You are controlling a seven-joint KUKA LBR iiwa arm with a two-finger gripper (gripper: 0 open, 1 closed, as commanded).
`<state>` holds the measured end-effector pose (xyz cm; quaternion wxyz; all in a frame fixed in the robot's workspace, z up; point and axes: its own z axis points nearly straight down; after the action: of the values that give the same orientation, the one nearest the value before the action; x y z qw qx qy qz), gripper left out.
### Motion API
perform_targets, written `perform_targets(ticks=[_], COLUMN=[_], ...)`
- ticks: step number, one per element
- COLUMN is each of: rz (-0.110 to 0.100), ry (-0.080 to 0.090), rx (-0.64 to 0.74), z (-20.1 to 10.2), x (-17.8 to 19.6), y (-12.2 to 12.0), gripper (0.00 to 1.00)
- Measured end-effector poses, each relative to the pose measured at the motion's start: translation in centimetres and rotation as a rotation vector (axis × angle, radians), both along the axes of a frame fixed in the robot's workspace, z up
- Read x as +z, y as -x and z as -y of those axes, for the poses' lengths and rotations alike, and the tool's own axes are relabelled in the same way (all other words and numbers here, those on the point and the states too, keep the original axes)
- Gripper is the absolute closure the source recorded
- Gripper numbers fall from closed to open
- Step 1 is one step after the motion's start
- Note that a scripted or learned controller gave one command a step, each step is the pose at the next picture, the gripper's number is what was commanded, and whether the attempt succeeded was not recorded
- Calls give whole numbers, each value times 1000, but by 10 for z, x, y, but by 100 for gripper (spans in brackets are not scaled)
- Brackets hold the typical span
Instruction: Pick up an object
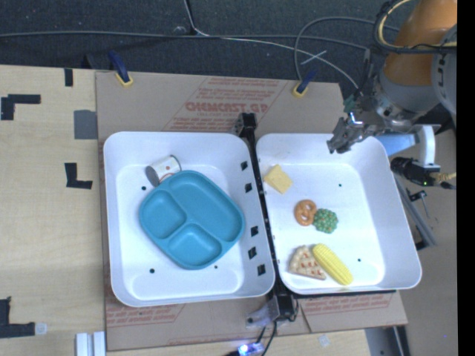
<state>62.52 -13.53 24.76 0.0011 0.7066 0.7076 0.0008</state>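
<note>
Arm point(415, 58): reaching in from the right, its orange band showing at the far right corner of the scene.
Gripper point(340, 144): hanging over the far right corner of the right bin point(371, 170); nothing is sitting between its fingers, and whether they are spread or closed I cannot tell.
Cheese wedge point(278, 179): lying in the far left part of the right bin, well apart from the gripper.
Pretzel point(304, 212): lying mid-bin, touching the broccoli point(325, 220) on its right.
Waffle slice point(306, 262): sitting at the near edge, just beside the corn cob point(332, 264), which is lying at a slant.
Left bin point(122, 221): carrying a blue divided plate point(191, 219) in its middle.
Cup point(162, 169): lying on its side at the plate's far left corner.
</note>
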Motion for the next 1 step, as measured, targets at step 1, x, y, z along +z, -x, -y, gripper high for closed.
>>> perform_targets(ticks=[1], rz=[-4], ry=[0], rx=[3], z=[-52], x=[-15], y=[3], gripper=[100])
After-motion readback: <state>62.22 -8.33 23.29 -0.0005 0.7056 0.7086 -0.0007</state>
